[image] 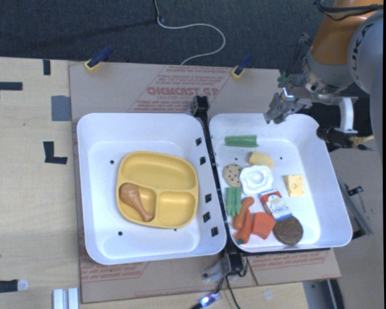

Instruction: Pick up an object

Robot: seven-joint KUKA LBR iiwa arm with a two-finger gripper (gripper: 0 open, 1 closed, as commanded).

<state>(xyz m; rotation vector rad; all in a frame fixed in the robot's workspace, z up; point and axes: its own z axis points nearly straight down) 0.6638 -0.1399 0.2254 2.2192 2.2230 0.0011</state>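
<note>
My gripper (276,112) hangs over the back rim of the right bin (321,153), with nothing visible between its fingers. Below it in that bin lie toy foods: a green bean pod (240,140), a yellow wedge (260,159), a round cookie (231,174), a white cup (255,179), a cheese cube (296,186), a small red carton (276,205), a dark round cookie (287,231), green pods (233,200) and orange carrot pieces (247,221). The left bin (96,172) holds a yellow divided plate (174,172) with a chicken drumstick (136,200) on it.
Both bins rest on a cardboard sheet (174,89) held by blue and yellow clamps (98,58). A white cable (193,34) runs across the dark floor behind. The arm's orange band (347,2) rises at the upper right.
</note>
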